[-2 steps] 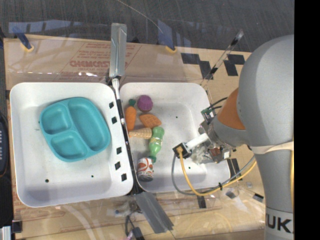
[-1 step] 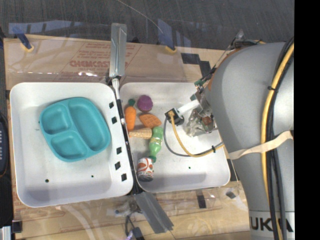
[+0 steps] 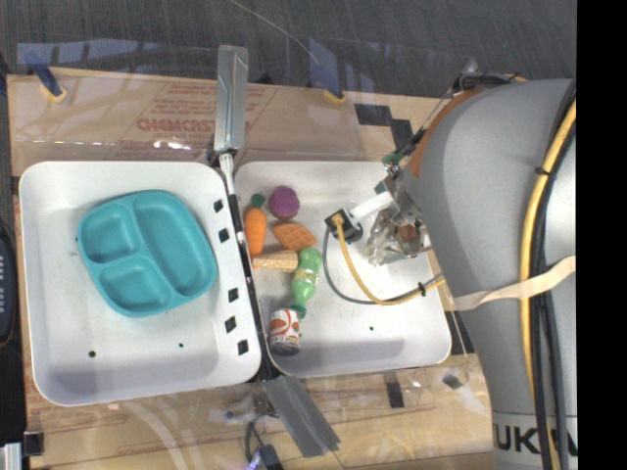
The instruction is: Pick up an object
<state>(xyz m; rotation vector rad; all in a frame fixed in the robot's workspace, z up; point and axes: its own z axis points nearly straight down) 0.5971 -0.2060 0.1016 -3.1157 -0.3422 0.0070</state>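
The right bin (image 3: 392, 346) holds several toy foods along its left side: a purple ball (image 3: 283, 202), an orange carrot (image 3: 255, 228), an orange-brown wedge (image 3: 293, 235), a tan stick (image 3: 274, 260), a green bottle-like piece (image 3: 307, 279) and a small red-and-white can (image 3: 284, 329). My gripper (image 3: 390, 243) hangs over the right part of this bin, to the right of the toys and apart from them. Nothing shows between it and the bin floor.
The left bin (image 3: 49, 341) carries a teal divided plate (image 3: 147, 251). A divider with black clips (image 3: 235, 272) separates the bins. A yellow-black cable (image 3: 343, 272) loops below the gripper. The grey arm (image 3: 500, 223) covers the right bin's right edge.
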